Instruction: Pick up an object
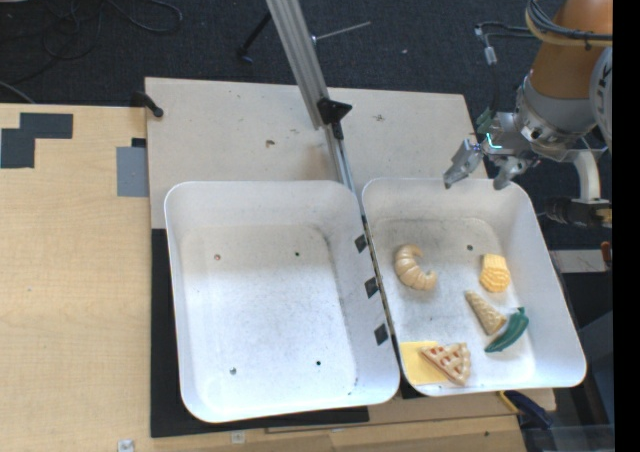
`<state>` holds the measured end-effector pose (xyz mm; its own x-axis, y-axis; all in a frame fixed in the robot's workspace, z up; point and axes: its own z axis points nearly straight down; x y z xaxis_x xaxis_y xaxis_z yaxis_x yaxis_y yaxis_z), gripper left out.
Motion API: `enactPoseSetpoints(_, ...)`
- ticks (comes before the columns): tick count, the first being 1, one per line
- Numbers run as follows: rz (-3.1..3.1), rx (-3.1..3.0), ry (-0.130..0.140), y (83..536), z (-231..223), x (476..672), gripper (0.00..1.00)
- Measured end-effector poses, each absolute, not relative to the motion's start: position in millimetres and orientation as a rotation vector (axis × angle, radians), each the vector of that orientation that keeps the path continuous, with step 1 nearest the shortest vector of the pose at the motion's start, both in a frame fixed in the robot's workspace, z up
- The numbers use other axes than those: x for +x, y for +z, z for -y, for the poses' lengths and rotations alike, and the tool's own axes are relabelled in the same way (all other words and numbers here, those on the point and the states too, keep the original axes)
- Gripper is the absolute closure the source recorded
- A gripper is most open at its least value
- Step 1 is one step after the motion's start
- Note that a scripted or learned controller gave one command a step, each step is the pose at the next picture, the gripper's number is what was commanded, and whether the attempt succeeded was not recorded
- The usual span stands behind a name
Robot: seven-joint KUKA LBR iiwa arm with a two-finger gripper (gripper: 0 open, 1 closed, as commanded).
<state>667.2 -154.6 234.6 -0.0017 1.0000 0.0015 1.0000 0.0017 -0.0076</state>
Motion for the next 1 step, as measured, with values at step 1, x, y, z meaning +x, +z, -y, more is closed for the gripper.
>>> enactPoseSetpoints(1,2.225,-2.214,0.004,237.6,154.2,668.1,0.0)
